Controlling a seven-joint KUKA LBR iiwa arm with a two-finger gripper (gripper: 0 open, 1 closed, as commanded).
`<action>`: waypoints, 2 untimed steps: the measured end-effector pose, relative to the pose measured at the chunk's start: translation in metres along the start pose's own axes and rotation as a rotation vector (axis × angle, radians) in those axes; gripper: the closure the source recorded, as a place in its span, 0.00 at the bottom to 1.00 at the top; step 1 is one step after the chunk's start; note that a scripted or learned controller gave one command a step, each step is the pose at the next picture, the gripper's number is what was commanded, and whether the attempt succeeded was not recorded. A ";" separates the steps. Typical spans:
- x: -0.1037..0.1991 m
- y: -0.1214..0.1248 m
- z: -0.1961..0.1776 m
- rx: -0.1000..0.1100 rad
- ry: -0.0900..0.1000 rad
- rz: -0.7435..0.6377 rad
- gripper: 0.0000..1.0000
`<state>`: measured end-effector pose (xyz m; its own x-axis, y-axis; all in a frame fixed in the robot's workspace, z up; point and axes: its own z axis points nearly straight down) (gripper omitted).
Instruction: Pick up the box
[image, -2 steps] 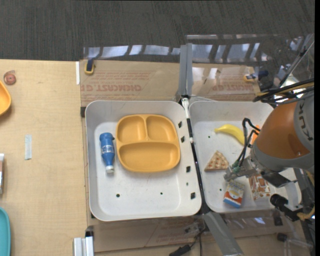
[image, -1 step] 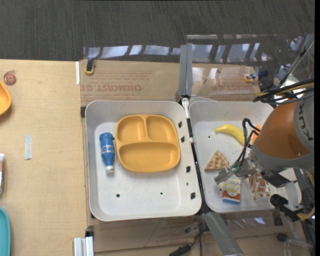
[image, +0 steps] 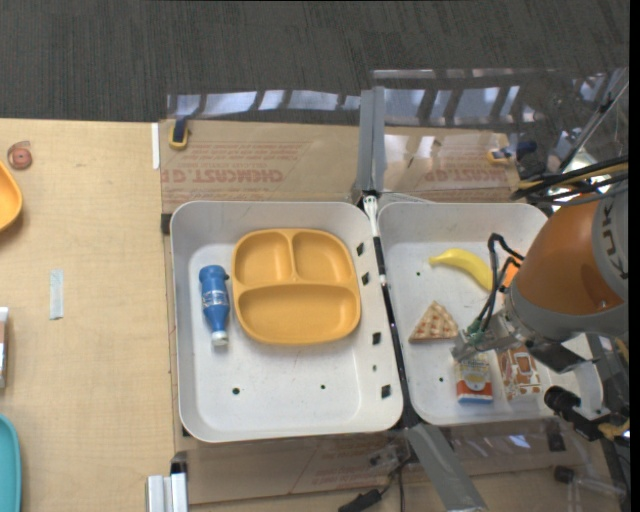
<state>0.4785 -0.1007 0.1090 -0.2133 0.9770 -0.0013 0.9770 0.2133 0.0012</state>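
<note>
Two small cartons lie near the front of the right bin. One box is white and orange with a blue end; the other box is white and orange and sits just to its right. My gripper hangs low over the top ends of both boxes, with the grey and orange arm behind it covering the bin's right side. Whether anything is gripped is hidden by the wrist.
In the right bin a banana lies at the back and a triangular pizza slice sits just left of the gripper. The left bin holds a yellow divided plate and a blue bottle.
</note>
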 end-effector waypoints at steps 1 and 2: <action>0.000 0.000 0.000 0.000 0.000 0.000 0.00; -0.008 -0.004 0.018 0.005 0.002 0.012 0.00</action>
<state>0.4764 -0.1098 0.0906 -0.2020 0.9794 0.0004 0.9794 0.2020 -0.0037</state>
